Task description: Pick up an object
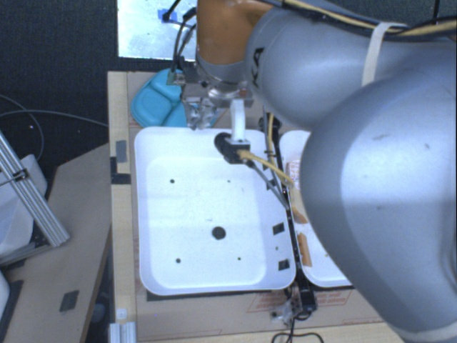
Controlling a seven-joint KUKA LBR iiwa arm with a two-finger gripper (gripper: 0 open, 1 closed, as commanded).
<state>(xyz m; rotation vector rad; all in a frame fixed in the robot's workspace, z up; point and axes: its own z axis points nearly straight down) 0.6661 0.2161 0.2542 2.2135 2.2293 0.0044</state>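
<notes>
Gripper [202, 114]: hangs at the left bin's far rim; whether it is apart or together cannot be told.
Left bin [187, 213]: broad white floor, bare apart from small dark spots, with plenty of room.
Blue object [156, 102]: lies beyond the bin's far-left corner, just beside the gripper on the view's left. It is rounded and its long axis is unclear.
Coming move: probably a short sideways shift left, then down.

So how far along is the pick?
Done: nothing I can confirm. In hand: the gripper is at the far rim of the left bin, right beside a blue thing that lies just outside that bin. I cannot tell whether it grips anything. Left: the grasp and the lift, probably of that blue thing.
</notes>
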